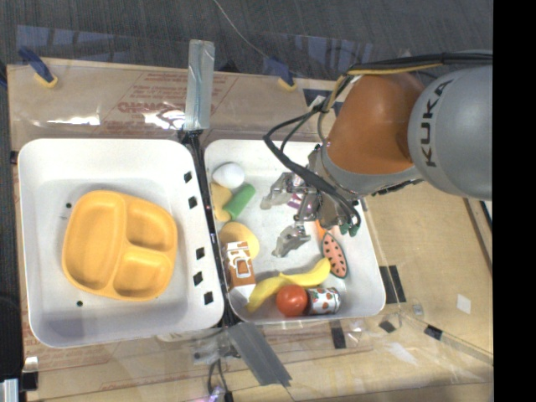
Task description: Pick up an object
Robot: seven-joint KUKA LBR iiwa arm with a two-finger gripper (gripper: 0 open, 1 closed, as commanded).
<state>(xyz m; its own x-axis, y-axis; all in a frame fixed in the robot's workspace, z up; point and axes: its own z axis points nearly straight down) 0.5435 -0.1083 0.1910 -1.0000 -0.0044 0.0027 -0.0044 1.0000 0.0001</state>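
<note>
We see the gripper (283, 218) hanging over the middle of the right bin (368, 262), its two metal fingers (275, 193) spread apart with bare white floor showing between them; it is released and grasps nothing. One fingertip sits toward the bin's upper middle, the other lower, near the slice of watermelon (335, 255), though we cannot tell whether it touches anything. Above the fingers we see the orange band (371, 124) and the grey arm (456, 132) coming in from the right, with black cables (289, 132) looping beside the wrist.

Around the tool, the right bin holds the things to pick from. A white ball (228, 174) lies at the upper left corner, with a green cylinder (240, 200) just below it and a yellowish piece (219, 198) beside that against the left wall. Lower down we find an orange-and-white box (239, 262), a banana (289, 279), a red tomato (291, 300) and a small can (325, 301) along the near wall.

The left bin (42, 174) bears a yellow divided tray (120, 245). Both bins rest on a tan bench (419, 249) under clear plastic sheeting, with grey tape (199, 82) at the seam, and dark carpet (100, 7) beyond.
</note>
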